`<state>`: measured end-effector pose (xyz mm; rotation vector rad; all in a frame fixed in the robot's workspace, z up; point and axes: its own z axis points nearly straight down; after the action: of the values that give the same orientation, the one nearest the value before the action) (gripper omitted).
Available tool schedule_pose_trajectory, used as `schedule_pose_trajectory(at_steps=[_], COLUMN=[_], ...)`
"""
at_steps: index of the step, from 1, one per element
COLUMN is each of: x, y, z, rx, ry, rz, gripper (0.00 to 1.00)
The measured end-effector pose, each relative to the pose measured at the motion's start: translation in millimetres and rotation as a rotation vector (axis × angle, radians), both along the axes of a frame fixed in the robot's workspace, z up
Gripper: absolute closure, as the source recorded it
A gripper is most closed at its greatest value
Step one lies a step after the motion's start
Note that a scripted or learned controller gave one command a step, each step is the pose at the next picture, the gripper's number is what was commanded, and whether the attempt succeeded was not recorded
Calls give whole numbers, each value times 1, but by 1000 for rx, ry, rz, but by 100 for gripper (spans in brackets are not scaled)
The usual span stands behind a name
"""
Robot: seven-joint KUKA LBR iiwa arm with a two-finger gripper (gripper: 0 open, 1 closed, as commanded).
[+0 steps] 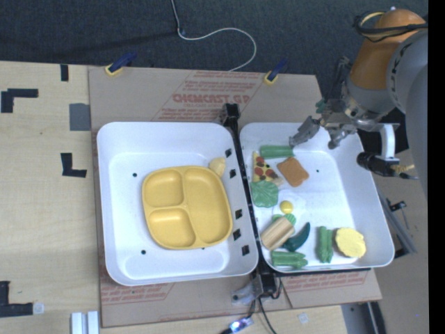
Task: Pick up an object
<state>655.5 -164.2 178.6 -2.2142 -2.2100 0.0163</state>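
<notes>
Tool (pixel 319 134) with metal fingers spread open, above smooth white bin (pixel 361 207) of glossy plastic food.

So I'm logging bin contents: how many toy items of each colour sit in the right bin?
Green: 5, e.g. the bean and leafy piece
Yellow: 2, round slice and small ball
Brown or tan: 2
Multicoloured: 1
Total: 10

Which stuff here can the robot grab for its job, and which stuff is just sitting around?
For the job:
gripper, open, above the right bin
toy foods inside it: brown bread slice, green bean, yellow round piece, green leafy piece

Just sitting around:
yellow divided tray in the left bin
white cable
</notes>
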Motion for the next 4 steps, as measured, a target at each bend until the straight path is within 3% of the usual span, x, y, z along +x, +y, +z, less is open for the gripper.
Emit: schedule_pose_trajectory(at_steps=[1, 3, 4], x=[3, -8, -7], y=[0, 3, 4], z=[10, -93, -80], rx=[-2, -2, -3], ry=[-15, -11, -14], rz=[3, 4, 5], gripper=[0, 0, 100])
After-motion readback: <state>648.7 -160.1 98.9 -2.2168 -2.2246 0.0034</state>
